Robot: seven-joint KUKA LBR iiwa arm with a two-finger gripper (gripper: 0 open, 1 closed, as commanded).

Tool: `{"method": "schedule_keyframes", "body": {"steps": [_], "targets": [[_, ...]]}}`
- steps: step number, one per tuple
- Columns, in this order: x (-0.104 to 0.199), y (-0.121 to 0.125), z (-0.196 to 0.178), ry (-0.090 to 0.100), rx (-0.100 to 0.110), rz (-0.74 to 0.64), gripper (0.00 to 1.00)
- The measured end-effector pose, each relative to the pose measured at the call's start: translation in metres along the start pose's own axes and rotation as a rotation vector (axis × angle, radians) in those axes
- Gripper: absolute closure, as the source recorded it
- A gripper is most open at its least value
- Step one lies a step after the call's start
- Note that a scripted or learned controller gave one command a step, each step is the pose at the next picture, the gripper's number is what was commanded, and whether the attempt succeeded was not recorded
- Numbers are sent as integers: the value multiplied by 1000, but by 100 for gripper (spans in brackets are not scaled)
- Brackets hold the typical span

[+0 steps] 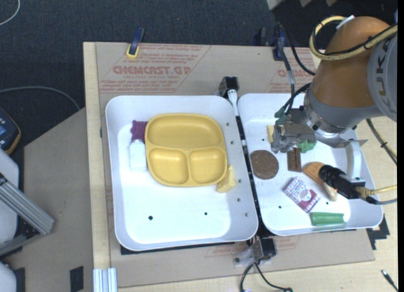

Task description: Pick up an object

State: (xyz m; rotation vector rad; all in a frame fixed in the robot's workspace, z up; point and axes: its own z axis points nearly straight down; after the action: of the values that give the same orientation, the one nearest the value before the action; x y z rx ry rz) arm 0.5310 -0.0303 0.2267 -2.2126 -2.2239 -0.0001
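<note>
Gripper (291,138) low in right bin (360,221), brown disc (264,164) at 7 o'clock; finger state unreadable.

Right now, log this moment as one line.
arm: over right white bin | gripper: above round brown disc | left bin: yellow divided plastic tray

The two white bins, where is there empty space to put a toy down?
Most room is in the left bin: the bare floor along its near edge, below the yellow divided plate. The right bin is crowded: the hand, the brown disc, the purple packet and the green piece leave just its near-left corner.
</note>
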Motion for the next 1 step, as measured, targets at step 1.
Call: {"method": "schedule_keyframes", "body": {"steps": [1], "targets": [[44,-29,12,-1,3,1,100]]}}
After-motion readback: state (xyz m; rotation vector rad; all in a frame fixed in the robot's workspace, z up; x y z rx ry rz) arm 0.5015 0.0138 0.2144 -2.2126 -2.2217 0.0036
